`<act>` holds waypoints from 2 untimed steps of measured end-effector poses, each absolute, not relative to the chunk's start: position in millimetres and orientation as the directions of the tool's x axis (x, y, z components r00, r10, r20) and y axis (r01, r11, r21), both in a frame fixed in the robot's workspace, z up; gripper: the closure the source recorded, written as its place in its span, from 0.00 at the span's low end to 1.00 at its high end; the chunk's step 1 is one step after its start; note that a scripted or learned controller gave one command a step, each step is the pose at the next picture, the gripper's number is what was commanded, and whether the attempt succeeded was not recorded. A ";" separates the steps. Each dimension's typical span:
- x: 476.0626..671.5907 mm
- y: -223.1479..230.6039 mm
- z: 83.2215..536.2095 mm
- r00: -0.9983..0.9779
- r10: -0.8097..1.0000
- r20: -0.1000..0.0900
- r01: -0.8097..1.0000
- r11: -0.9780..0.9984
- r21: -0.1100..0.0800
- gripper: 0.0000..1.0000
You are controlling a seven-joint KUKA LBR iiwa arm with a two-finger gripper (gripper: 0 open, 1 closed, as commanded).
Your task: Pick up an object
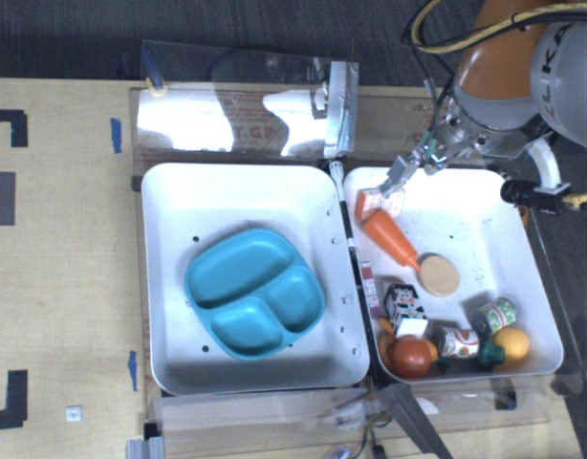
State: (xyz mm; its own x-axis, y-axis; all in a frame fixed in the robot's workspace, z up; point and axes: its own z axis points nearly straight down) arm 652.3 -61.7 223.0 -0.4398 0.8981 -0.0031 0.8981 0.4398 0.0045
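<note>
The gripper (397,182) hangs over the far left corner of the right bin (523,220), just above the top end of the orange carrot (389,237); whether its claw is open or closed, I cannot tell. The left bin (169,256) holds a blue divided plate (255,292)

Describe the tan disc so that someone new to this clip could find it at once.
Start at the right bin, the one crowded with small items. Near its middle, the disc lies flat just past the lower end of the carrot. It is the one round, flat, plain tan thing there; the tomato and the yellow ball below it are rounded and bright.
</note>
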 end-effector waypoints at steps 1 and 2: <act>634.8 -101.3 105.8 -0.553 0.833 0.005 0.833 0.553 -0.008 0.00; 638.9 -100.7 119.3 -0.554 0.833 -0.002 0.833 0.554 0.001 1.00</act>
State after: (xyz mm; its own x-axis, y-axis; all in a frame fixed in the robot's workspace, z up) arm 638.9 -100.7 119.3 -0.5540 0.8325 -0.0017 0.8325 0.5540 0.0015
